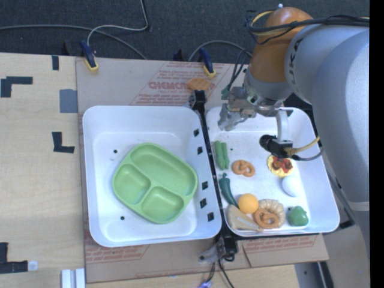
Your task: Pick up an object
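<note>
A: Looking big to small: arm [312, 65] comes in from the right, left bin [96, 161] has a green tray [155, 182], right bin [312, 218] has the food.

B: Gripper?

A: Gripper [231, 117] hangs over the right bin's back left corner. Can't tell if the jaws are spread or pinching anything.

B: Targets?

A: Cucumber [221, 155], pretzel [243, 168], orange [248, 204], green pepper [297, 216], all lying in the right bin.
</note>
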Robot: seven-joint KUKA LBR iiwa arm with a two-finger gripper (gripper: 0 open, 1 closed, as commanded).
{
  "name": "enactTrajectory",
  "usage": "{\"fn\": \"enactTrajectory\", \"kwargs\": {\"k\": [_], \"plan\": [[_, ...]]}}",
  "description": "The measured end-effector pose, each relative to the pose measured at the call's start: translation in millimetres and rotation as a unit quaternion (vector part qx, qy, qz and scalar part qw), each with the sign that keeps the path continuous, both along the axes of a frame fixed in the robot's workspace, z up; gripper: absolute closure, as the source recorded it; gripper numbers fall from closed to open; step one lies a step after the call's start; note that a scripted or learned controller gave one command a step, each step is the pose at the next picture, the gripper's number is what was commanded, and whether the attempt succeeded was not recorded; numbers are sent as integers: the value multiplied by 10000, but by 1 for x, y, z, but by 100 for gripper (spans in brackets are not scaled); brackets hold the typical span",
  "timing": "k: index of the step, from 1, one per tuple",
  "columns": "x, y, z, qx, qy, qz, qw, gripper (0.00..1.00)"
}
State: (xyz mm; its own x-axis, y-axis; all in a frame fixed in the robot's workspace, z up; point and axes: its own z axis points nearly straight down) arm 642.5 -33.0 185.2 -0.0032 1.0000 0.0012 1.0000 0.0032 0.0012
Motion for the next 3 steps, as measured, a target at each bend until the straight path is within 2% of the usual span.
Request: {"fn": "enactTrajectory", "kwargs": {"k": [1,2,3], "plan": [[-4,50,17,-3,9,-4,10000,100],[-35,26,8,-12,16,-13,10000,100],[-35,27,9,-9,15,-12,10000,0]]}}
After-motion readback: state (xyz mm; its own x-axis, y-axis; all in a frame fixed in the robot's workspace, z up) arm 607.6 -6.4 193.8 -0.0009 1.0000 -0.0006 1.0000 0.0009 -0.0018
